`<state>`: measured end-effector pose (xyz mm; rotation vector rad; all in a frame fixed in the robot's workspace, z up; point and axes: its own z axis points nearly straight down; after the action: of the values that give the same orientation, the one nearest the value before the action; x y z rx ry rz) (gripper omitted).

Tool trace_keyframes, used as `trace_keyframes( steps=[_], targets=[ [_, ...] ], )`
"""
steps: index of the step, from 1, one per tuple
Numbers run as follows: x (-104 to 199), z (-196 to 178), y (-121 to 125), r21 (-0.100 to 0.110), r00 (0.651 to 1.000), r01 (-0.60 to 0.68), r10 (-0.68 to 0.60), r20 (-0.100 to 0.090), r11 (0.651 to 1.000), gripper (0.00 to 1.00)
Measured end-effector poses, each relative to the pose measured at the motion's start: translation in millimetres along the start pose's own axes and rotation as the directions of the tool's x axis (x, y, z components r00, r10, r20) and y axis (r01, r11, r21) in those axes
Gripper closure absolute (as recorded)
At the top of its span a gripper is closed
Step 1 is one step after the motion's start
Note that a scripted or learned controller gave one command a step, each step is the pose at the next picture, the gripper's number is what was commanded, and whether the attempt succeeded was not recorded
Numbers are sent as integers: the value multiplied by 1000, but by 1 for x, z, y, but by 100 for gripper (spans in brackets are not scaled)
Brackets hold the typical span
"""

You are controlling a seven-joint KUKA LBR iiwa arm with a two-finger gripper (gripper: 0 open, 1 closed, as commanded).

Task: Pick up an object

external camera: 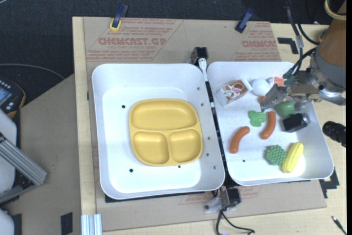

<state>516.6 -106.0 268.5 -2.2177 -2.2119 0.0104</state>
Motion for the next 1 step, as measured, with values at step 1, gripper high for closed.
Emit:
trace_keyframes(
  steps=[1],
  targets=[
    [0, -5, 2, -11, 1000, 3, -3, 2, 1000, 0]
  ],
)
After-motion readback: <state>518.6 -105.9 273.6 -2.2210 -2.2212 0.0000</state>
